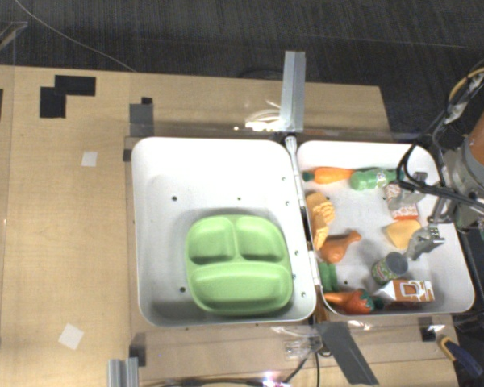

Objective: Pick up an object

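Observation:
The right bin (468, 297) holds several toy foods. Along its far side lie a carrot (332, 175) and a green piece (368, 179). A yellow pastry (321, 213) and a brown drumstick (339, 246) sit by the left wall. A yellow wedge (400, 233) lies in the middle, and a small can (385, 268) stands nearer the front. An orange carton (412, 291) and a second carrot (351, 301) rest at the front. My gripper (426, 240) hangs low over the bin's right half, just right of the wedge and above the can. Nothing shows in its grasp.
The left bin (157, 184) carries a green three-compartment tray (238, 263). A metal divider post (294, 95) stands between the bins at the back. The arm and its cables (468, 160) hang over the right bin's right wall. A small packet (404, 205) lies near the gripper.

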### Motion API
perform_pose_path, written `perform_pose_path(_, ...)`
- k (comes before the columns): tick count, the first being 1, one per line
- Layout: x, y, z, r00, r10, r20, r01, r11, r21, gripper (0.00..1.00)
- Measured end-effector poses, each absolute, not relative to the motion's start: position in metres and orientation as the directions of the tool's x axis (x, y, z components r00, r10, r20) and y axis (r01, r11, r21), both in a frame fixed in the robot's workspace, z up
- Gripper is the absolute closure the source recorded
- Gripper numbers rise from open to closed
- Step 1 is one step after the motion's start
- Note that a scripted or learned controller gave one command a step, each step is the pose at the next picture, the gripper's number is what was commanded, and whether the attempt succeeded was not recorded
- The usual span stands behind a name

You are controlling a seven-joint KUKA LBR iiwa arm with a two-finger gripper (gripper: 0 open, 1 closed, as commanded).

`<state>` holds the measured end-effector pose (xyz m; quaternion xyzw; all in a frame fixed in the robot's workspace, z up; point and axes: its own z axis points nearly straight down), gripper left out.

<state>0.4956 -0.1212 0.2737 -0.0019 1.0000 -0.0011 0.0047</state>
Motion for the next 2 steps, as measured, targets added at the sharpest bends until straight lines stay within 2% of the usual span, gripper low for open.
perform_pose_path(1, 0.495, -0.152, 0.128, -0.983, -0.184, -0.014, -0.184, 0.983, -0.005, 0.0)
perform_pose_path(2, 0.506, -0.11, 0.092, -0.983, -0.181, -0.025, -0.181, 0.983, -0.008, 0.0)
